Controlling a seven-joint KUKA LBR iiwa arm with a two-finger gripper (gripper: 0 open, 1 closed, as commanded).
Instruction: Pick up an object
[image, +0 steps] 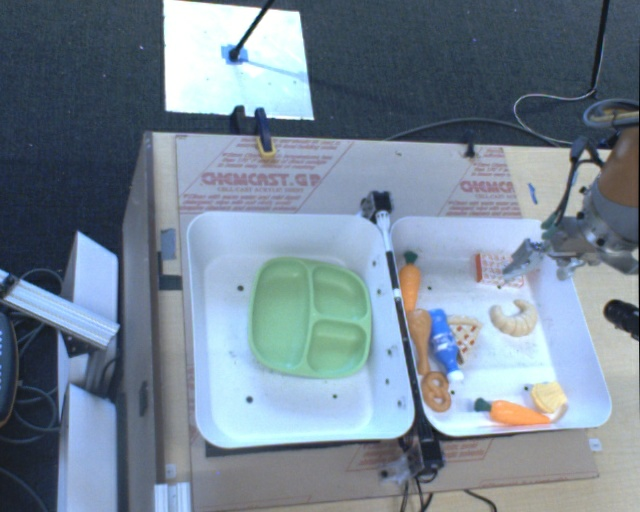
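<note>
My gripper (523, 260) hangs over the far right part of the right bin (590, 360), just right of a small red-and-white packet (491, 267). Nothing shows between it and the packet. Below it lies a croissant (515, 318). Further left in this bin are a carrot (409, 278), a tan bread stick (420, 326), a blue bottle (443, 346), a pizza slice (465, 333) and a pretzel (435, 391). A second carrot (512, 412) and a yellow wedge (548, 397) rest near the front edge.
The left bin (215, 330) holds a green divided plate (310, 318). A ridge (395, 300) with a black clamp separates the two bins. The arm's grey wrist (610, 215) stands over the right bin's far right corner. Cables trail at the back right.
</note>
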